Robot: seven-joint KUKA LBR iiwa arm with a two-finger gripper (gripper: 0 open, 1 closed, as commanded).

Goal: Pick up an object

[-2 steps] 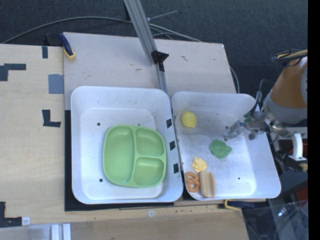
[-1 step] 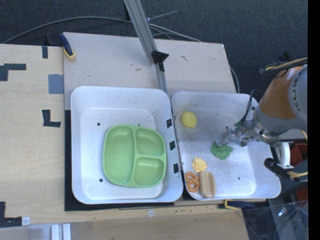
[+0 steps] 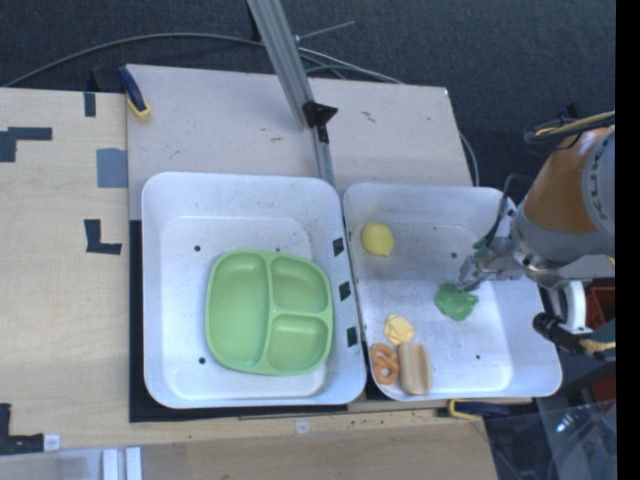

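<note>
The right bin holds a yellow lemon-like ball near its back left. A green leafy piece lies towards its right side. At the front sit a small yellow piece, a pretzel and a tan bread roll. My gripper reaches in from the right and sits low, just above and touching the upper edge of the green piece.
The left bin holds a green divided plate. A grey metal pole slants over the bench towards the bins' shared wall. A blue and yellow clamp grips the board's back left corner.
</note>
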